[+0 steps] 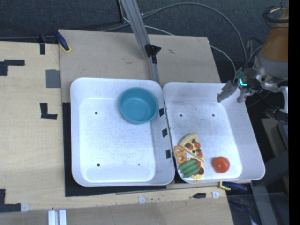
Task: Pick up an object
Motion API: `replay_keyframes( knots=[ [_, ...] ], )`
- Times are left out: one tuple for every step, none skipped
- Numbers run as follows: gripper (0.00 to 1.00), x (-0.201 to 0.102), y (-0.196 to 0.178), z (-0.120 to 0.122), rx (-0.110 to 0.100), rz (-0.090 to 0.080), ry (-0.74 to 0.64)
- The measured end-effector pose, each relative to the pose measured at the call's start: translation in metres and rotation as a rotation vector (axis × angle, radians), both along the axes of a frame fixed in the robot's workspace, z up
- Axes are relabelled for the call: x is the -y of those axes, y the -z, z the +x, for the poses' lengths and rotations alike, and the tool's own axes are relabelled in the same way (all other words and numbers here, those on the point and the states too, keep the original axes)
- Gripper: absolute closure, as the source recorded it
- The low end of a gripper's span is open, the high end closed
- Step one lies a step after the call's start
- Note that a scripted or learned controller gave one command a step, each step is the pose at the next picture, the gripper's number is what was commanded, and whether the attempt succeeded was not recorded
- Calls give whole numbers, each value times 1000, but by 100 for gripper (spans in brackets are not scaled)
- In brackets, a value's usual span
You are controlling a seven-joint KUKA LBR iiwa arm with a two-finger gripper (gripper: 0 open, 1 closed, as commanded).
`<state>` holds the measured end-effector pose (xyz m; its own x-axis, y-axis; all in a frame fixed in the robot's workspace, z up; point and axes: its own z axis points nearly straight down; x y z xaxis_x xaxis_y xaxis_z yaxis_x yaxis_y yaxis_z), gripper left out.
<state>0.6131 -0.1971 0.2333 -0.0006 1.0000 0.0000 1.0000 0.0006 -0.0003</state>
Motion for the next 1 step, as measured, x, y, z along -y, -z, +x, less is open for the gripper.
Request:
replay_keyframes(
  knots=[
    [0, 0, 0, 0, 0, 0, 0]
  ],
)
